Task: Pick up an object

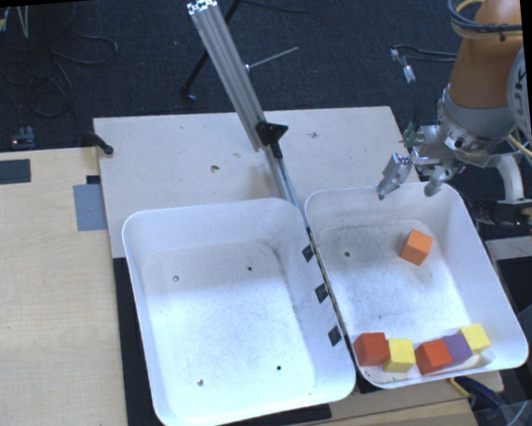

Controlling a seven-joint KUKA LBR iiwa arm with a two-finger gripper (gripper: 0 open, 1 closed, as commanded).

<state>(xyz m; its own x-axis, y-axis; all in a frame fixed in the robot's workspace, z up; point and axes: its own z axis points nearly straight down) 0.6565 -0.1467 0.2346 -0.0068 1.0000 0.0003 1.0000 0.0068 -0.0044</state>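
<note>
Your gripper (411, 181) hangs open and empty over the right bin's (500, 307) far rim. An orange cube (416, 246) lies alone below it.

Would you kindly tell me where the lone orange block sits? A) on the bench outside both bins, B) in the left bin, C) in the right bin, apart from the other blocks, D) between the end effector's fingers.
C: the orange block lies alone in the upper part of the right bin, away from the row of blocks along its near edge.
</note>
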